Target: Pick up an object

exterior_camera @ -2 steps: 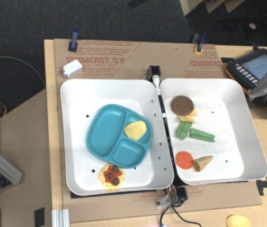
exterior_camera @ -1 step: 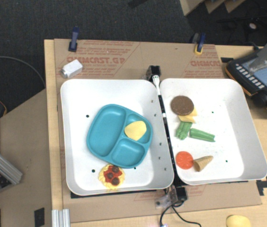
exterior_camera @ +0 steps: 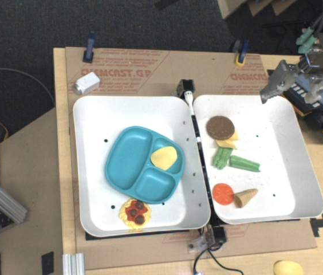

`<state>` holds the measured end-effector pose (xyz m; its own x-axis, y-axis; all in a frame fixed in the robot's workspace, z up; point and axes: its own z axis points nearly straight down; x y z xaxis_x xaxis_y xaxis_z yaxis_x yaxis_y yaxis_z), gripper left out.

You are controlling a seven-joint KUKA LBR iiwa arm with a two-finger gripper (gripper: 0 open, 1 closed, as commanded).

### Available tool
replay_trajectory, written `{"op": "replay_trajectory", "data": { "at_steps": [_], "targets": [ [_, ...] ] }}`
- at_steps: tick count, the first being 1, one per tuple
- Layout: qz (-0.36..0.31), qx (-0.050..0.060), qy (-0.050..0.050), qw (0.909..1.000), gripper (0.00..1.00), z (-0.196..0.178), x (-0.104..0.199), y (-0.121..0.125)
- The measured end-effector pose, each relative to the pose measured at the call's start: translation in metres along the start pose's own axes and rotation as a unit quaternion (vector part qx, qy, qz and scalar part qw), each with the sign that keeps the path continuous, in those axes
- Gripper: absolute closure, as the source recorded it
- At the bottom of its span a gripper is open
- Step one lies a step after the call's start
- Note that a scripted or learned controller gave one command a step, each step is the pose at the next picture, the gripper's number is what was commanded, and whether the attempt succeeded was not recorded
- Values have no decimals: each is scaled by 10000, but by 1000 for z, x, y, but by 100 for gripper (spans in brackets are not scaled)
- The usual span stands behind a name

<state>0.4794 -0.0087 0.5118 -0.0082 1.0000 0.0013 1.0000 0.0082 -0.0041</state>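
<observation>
Right bin contents: brown round patty (exterior_camera: 220, 128) at upper left of the right bin (exterior_camera: 287, 153), overlapping a small yellow piece (exterior_camera: 230, 137) just below it.
Green items: two green toy vegetables, a short one (exterior_camera: 223, 156) and a longer one (exterior_camera: 244, 164), lying just beside each other near the bin's middle.
Lower items: red-orange disc (exterior_camera: 223, 193) with a tan cone (exterior_camera: 244, 197) lying on its side, just beside it.
Gripper: gripper (exterior_camera: 273, 87) is above the upper right corner of the right bin, well apart from all items; nothing seen between its fingers; whether the jaws stand apart or together cannot be told.
Left bin: left bin (exterior_camera: 93, 153) holds a blue divided plate (exterior_camera: 133, 162) with a yellow oval piece (exterior_camera: 164, 157) in its right compartment.
Left bin, front: small pizza toy (exterior_camera: 135, 213) just below the plate.
Bench: white block (exterior_camera: 87, 83) on the cardboard behind the left bin.
</observation>
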Motion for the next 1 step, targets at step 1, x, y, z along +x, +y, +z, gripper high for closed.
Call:
{"op": "replay_trajectory", "data": {
  "at_steps": [1],
  "targets": [
    [-16, 27, -1, 10000, 0, 72, 100, 0]
  ]
}}
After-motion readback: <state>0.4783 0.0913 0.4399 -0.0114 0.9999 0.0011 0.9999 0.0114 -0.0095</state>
